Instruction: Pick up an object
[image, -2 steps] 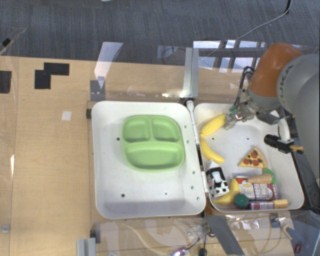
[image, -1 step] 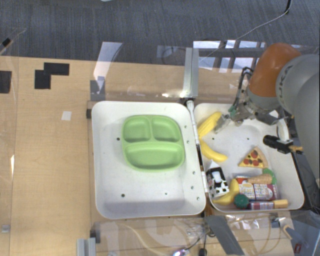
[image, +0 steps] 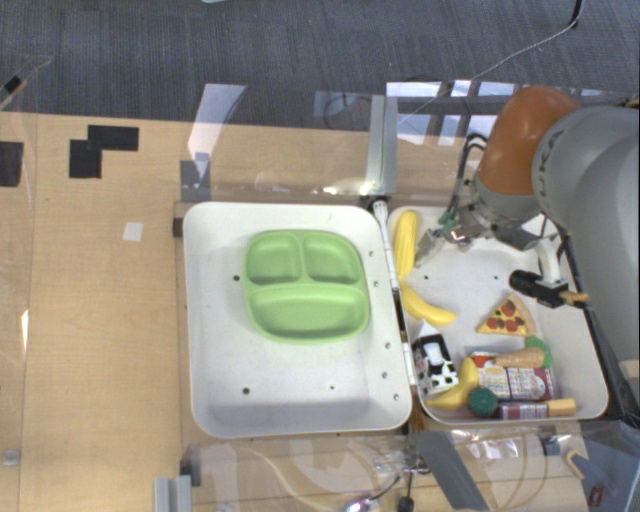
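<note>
My gripper (image: 441, 240) hangs low over the back of the right bin (image: 590, 350), just right of an upright yellow toy (image: 404, 243) that leans against the bin's left wall. It holds nothing that I can see. A yellow banana (image: 428, 308) lies below it, and a pizza slice (image: 508, 318) sits further right. Along the front of the bin there are a black-and-white carton (image: 435, 364), a green ball (image: 482, 402), a red snack box (image: 510, 381) and a slim bottle (image: 535, 408).
A green divided plate (image: 305, 283) lies in the left bin (image: 215, 380). A metal divider post (image: 381, 150) stands behind the two bins. The grey arm with its orange band (image: 520, 140) covers the right bin's back right corner. A black part (image: 540, 288) juts below the arm.
</note>
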